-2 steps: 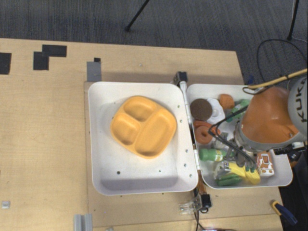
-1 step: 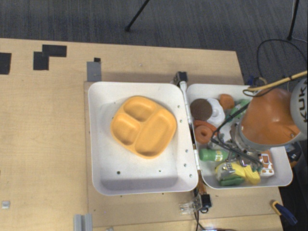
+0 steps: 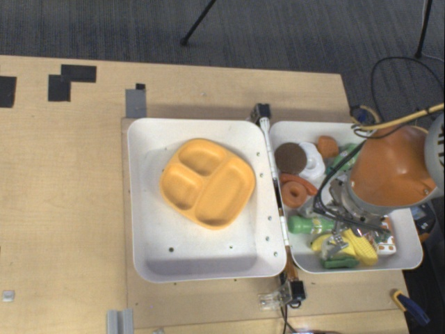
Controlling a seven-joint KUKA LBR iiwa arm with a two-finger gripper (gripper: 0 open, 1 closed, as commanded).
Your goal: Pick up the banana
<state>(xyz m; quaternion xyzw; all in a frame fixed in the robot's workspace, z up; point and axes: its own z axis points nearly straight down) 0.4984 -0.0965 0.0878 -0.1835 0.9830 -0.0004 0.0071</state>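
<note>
Over the right bin [image 3: 410, 256], my gripper [image 3: 338, 241] hangs low among the toys.
Whether it is apart or together, I cannot tell; the banana [image 3: 321, 242] lies just beside it, at its left. My orange-banded wrist [image 3: 389, 165] reaches in from the right above a wooden bench [image 3: 62, 186].

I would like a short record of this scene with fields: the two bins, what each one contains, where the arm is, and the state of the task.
left bin: holds a yellow divided plate
right bin: holds mixed toy food, among it a brown round piece, an orange ring, green pieces
banana: yellow, near the front of the right bin, partly hidden
arm: reaches over the right bin
gripper: low among the yellow items; grasp unclear
task state: banana not seen lifted
</note>
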